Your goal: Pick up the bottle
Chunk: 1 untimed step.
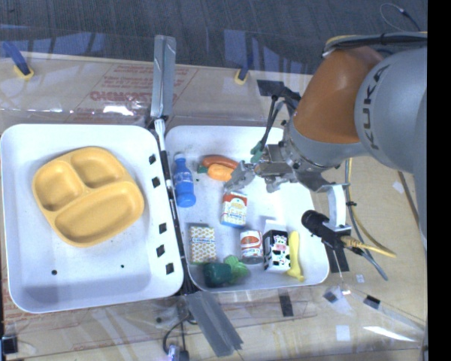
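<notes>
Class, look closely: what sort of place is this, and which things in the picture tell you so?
Probably a robotics lab test bench. A grey KUKA arm reaches over two shallow white bins; one bin holds toy food and a small blue bottle, the other a yellow divided plate.

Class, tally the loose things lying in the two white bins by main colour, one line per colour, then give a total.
Yellow: 2, plate, banana
Blue: 1, bottle
Orange: 1, carrot
Green: 1, toy
Mixed prints: 4
Total: 9

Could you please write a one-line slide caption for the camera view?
KUKA arm's claw hovers over the right bin, near the carrot; the blue bottle lies untouched at its left wall.
</notes>
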### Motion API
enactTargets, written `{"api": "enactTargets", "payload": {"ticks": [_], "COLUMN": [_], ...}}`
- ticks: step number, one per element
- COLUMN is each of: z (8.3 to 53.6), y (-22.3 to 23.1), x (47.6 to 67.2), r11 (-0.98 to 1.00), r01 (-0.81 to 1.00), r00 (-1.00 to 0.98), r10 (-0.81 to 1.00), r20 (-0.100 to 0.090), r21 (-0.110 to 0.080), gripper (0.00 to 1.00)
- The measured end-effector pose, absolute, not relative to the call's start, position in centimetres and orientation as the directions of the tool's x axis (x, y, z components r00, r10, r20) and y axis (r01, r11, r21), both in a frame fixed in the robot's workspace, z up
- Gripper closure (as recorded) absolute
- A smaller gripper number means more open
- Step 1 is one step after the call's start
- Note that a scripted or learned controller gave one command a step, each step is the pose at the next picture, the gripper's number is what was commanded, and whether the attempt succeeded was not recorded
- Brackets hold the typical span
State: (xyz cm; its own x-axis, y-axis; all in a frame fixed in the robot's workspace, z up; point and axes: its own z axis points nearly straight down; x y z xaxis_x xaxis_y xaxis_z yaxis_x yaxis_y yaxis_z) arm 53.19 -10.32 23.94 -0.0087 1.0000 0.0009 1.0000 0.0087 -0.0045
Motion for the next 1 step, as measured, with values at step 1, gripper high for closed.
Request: {"api": "enactTargets", "payload": {"ticks": [1], "z": [9.67], "y": [-10.51], "x": [53.23], "r11": [0.067], "r01": [0.998], "r00": [-0.067], "r10": [0.998], "r20": [0.000], "r21": [0.008], "gripper": [0.00]}}
